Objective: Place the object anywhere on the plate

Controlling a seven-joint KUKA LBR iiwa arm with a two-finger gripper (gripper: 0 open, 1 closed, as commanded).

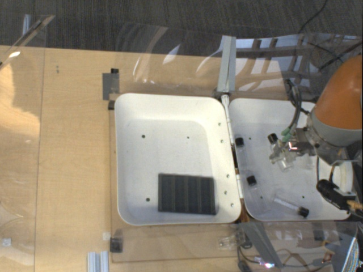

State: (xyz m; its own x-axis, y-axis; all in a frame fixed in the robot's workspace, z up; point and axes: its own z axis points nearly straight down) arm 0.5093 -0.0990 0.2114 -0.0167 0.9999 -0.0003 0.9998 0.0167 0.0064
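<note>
The plate (186,194) is a dark, ribbed rectangle lying flat in the near part of the left bin (170,109). Nothing rests on it. My gripper (282,150) hangs low over the middle of the right bin (255,115), below the grey wrist and the orange band (343,95). A thin clear stick with a black cap (291,204) lies on the right bin's floor, near its front edge and a little to the right of the gripper. Two small black pieces (239,142) (250,179) sit close to the right bin's left wall.
A raised rim (231,152) separates the two bins. A metal post (227,64) stands behind the rim, with clear panels along the back. Cables and frame bars crowd the far right. The wooden bench (62,163) stretches to the left.
</note>
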